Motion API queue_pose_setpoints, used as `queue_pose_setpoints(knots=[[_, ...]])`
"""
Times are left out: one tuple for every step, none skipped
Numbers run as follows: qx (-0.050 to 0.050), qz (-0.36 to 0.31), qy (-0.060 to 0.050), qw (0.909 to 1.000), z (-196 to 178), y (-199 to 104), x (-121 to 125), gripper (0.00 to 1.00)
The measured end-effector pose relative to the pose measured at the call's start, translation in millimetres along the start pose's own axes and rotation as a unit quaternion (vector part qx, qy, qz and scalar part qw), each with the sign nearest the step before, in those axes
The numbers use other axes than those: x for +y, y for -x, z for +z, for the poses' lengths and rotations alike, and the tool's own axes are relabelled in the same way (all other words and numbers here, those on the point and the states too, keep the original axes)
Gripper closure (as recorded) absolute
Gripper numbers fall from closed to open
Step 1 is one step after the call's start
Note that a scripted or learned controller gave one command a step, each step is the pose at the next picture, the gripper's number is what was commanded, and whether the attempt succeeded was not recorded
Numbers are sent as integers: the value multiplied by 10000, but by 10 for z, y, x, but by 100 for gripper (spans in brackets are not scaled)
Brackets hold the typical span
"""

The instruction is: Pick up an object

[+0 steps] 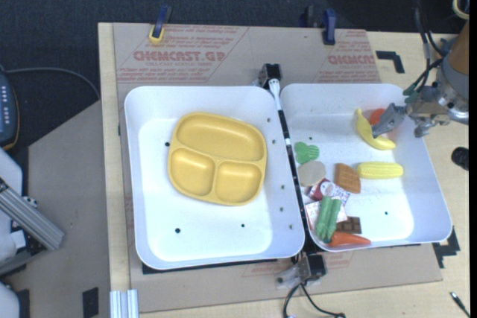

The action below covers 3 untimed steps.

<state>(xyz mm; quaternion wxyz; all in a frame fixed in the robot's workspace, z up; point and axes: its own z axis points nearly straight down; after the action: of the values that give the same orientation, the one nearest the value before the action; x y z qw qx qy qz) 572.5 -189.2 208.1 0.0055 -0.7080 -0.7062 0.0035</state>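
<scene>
While the gripper (403,120) hangs open over the right bin (417,234), the yellow banana (370,132) lies just beside its left finger, not grasped.

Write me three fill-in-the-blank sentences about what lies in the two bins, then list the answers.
1. The yellow divided plate lies in the ____ bin.
2. The plate has ____ compartments.
3. The corn cob lies in the right bin, to the right of the ____ cracker.

Missing words: left; three; brown
</scene>
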Motion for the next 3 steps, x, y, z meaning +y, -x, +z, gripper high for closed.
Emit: queue_pose_setpoints(knots=[[-15,-14,64,10000,-70,-2,29,0],[0,-11,25,10000,561,-4,-18,0],[-2,-13,31,10000,993,4,-6,0]])
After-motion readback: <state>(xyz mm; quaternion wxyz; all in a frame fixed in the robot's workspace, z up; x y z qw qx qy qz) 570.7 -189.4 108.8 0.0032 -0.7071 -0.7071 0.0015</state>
